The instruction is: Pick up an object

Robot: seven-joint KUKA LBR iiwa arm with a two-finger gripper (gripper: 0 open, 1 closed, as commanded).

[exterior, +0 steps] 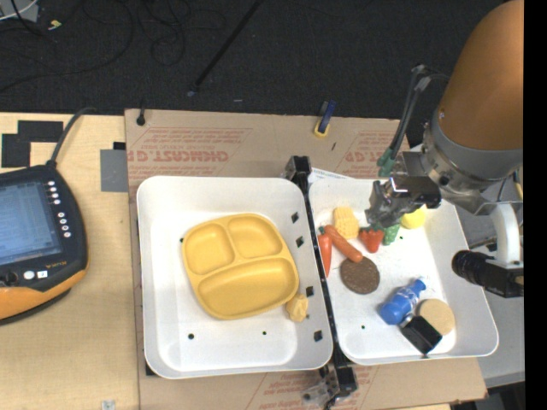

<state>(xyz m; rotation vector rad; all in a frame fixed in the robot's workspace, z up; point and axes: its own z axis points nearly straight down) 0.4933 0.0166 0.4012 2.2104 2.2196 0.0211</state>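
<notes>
My gripper (pixel 384 205) hangs over the back of the right bin (pixel 466 336), just above a small red toy with a green top (pixel 373 239). No object is visibly held by it. Near it lie a yellow corn cob (pixel 344 222), an orange sausage-like piece (pixel 347 247), a carrot (pixel 325 254) against the divider and a yellow ball (pixel 414 219) partly behind the wrist. Further forward sit a brown round patty (pixel 360 276), a blue bottle (pixel 399 304), a tan round cookie (pixel 438 315) and a black block (pixel 420 335).
The left bin (pixel 162 314) holds a yellow divided plate (pixel 244 264) and a small yellow piece (pixel 297 308) by the divider. A teach pendant (pixel 34 229) lies on the bench at the far left. A black cylinder (pixel 485 272) juts in beside the right bin's right rim.
</notes>
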